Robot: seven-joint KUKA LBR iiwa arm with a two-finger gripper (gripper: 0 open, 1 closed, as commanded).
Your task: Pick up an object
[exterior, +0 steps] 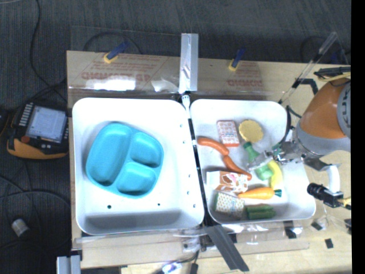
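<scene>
The right bin (pixel 285 116) holds several toy foods: a pink box (pixel 227 131), a yellow round piece (pixel 251 131), an orange sausage (pixel 213 145), a green bottle (pixel 251 150), a yellow banana (pixel 276 176), a carrot (pixel 259 193), a small carton (pixel 232 181), a patterned box (pixel 228 202) and a dark green cucumber (pixel 260 212). My gripper (pixel 278 154) reaches in low over the bin's right side, right by the banana and a light green piece (pixel 263 170). Whether anything is in its grasp is hidden by the wrist.
The left bin (pixel 85 210) carries a blue divided plate (pixel 125 158). A metal divider post (pixel 189 61) stands behind the seam between the bins. The arm's orange band (pixel 324 119) hangs over the right bin's rim. A handheld screen (pixel 43 127) lies left of the bench.
</scene>
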